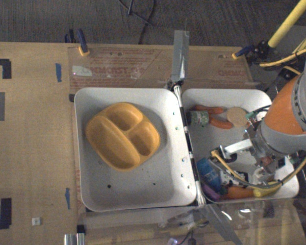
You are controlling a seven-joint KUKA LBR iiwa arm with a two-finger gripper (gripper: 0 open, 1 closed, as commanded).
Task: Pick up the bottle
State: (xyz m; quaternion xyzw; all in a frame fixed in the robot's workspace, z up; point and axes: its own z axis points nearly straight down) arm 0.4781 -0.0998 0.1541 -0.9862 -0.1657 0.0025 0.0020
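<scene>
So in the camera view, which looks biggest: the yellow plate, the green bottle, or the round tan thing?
Largest to smallest, as they look:
1. yellow divided plate, by far
2. green bottle
3. round tan thing
The last two look close in size, so their order is unsure.

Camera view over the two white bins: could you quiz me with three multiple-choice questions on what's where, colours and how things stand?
1. Where is the yellow three-compartment plastic plate?
A. left bin
B. right bin
C. on the wooden bench

2. What colour is the band above the grey arm's wrist?
A. blue
B. orange
C. green

3. How does the small green bottle lie?
A. upright
B. on its side
C. on the plate

Answers: 1 A, it rests on the left bin's floor. 2 B, the orange band shows above the right bin. 3 B, it lies lengthwise by the left wall.
</scene>
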